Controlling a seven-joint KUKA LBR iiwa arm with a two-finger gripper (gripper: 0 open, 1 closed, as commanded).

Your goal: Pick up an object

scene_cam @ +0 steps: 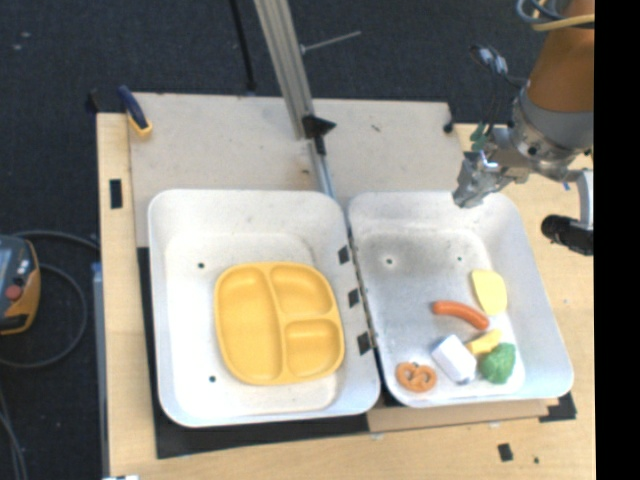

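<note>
your jaws [470, 194] hang over the far right corner of the right shallow white bin [420, 230]; you cannot tell whether they are apart or together. nearer in that bin lie a pale yellow wedge [489, 290], an orange sausage [461, 313], a white block [453, 357], a green broccoli piece [498, 362] and a brown pretzel [416, 376]. the left bin [190, 218] holds a yellow divided plate [278, 321].

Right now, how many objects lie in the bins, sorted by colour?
Yellow: 3, the divided tray, the slice and the small block
Orange: 2, the sausage and the pretzel
White: 1, the block
Green: 1, the broccoli
Total: 7
</note>
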